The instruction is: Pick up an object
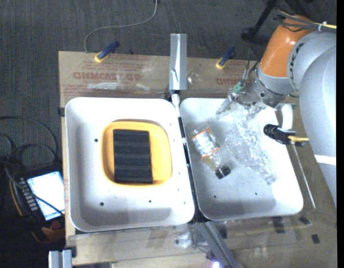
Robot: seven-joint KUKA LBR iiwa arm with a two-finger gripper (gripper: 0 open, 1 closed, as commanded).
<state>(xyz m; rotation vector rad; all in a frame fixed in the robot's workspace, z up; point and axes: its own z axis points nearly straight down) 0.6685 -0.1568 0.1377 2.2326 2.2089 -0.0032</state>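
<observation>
- Camera view puts my arm point(305, 54) at the upper right, bent over the right bin point(283, 202), presumably to reach its contents.
- Left bin point(82, 205) carries a yellow tray with a black ridged block point(132, 156), sitting flat at its centre.
- Crumpled clear plastic wrap point(250, 144) sprawls from below the wrist towards the bin's middle.
- Small plastic bottle point(208, 147), a likely pick, lies on its side beside the divider.
- Pincer point(243, 94) hovers at the wrap's top edge; whether it is open, I cannot tell.
</observation>
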